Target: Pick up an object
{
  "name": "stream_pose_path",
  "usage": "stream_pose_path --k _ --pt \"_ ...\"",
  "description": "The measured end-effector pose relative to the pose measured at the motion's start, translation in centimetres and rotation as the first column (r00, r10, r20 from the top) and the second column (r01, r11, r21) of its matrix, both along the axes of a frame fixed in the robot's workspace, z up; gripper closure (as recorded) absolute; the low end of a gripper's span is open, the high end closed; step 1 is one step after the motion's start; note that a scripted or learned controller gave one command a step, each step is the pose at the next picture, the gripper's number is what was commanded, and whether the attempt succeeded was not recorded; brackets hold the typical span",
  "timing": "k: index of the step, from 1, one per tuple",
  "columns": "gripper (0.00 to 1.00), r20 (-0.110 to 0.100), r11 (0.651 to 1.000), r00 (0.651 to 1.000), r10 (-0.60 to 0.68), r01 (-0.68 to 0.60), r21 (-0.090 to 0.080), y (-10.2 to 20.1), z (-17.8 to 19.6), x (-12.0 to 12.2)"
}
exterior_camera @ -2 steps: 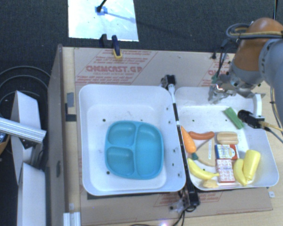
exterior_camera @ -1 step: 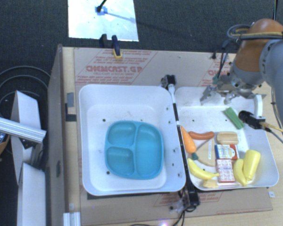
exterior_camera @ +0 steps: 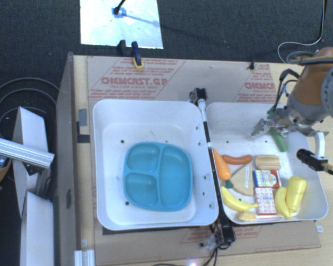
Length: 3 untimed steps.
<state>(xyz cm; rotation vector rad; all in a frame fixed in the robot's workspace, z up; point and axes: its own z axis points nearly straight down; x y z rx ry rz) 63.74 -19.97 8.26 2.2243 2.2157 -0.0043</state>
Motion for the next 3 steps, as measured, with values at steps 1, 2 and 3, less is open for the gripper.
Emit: stream_pose_path --k 1,2,3 --pt "1.0 0.01 1.0 1.0 0.007 -0.007 0.0 0.4 1.5 0.4" --pt "1.0 0.013 1.0 1.0 0.012 -0.012 0.003 6.0 15.5 -2.1" --pt "1.0 -0.002 1.0 1.0 0.012 -0.012 0.006 12.2 11.0 -4.6"
